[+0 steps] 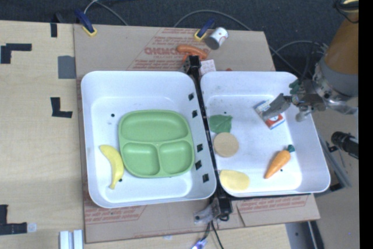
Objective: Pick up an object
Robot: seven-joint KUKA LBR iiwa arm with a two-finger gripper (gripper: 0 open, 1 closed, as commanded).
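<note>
End effector (274, 107) hovers over right bin (309, 183) above carrot (277, 164).

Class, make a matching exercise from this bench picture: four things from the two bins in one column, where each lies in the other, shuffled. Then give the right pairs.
Things:
1. banana
2. carrot
3. green tray
4. round tan disc

Places:
A. right bin, near its right wall
B. left bin, middle
C. right bin, by the divider
D. left bin, left of the tray

Pairs: 1-D, 2-A, 3-B, 4-C

- Arm (344, 61): a thick rounded body, orange-brown band above a pale grey wrist section.
- Tool (274, 107): grey metal with dark fittings, slim and angular beside the bulky arm; detail blurred.
</note>
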